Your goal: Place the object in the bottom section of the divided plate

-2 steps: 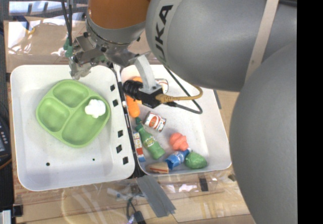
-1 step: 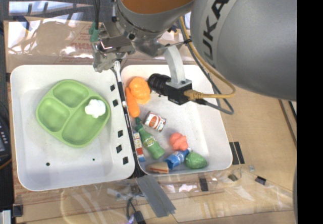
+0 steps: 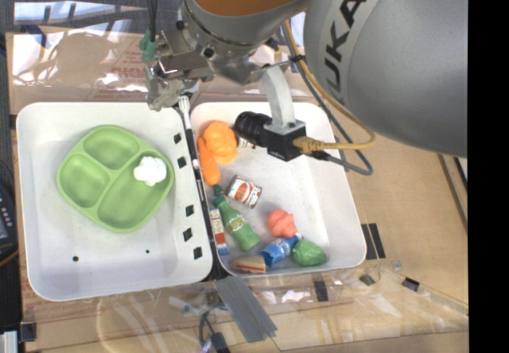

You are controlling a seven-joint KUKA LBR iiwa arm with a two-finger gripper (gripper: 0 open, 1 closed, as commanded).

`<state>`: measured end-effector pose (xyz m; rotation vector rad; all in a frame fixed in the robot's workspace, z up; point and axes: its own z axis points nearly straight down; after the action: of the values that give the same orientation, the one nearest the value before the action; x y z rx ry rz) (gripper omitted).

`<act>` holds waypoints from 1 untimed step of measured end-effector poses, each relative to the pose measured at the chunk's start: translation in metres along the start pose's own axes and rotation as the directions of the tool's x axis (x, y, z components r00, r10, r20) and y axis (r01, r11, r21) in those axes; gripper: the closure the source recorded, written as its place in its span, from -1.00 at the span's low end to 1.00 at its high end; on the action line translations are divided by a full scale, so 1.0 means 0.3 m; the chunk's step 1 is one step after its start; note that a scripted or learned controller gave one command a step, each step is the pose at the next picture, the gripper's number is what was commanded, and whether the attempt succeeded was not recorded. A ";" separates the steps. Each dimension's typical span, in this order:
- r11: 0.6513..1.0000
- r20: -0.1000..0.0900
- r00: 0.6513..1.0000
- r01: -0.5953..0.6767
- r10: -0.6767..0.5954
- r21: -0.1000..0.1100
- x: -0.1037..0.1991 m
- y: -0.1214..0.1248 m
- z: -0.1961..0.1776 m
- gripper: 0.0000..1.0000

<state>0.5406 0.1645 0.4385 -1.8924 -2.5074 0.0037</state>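
Camera view: we see the arm [image 3: 382, 33] reaching in from the right, big and close to the lens, orange band at the top. The end effector [image 3: 169, 93] hangs over the far rim where the two bins meet, just above the left bin's [image 3: 48, 256] far right corner. We cannot tell whether it is spread or pressed together; its tip is small, dark and partly lost against the bin rim. We see nothing held in it and cannot make out whether it touches the rim.

The left bin holds a green divided plate [image 3: 83, 176] with three sections. The white object [image 3: 150, 171], small and lumpy, lies on the plate's right side. We read it as sitting at the upper end of the large lower section, close to the ridge and the rim, though the exact compartment is hard to call. It is well apart from the end effector.

The right bin [image 3: 334, 208] holds the clutter:
- an orange item [image 3: 216, 143] near the shared wall, far side
- a small can [image 3: 244, 192] lying tilted near the middle
- a green bottle [image 3: 237, 230] lying below the can
- a pink piece [image 3: 281, 223] just right of the bottle
- a blue piece [image 3: 278, 251] and a green lump [image 3: 308, 252] side by side at the near rim
- a sandwich-like piece [image 3: 249, 265] at the near edge

Both bins sit on the tan counter [image 3: 413, 208].
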 end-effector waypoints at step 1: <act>0.990 -0.001 0.990 0.143 -0.143 0.002 0.115 -0.006 0.240 1.00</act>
<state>0.5293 0.1972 0.3665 -1.7060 -2.6347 0.0056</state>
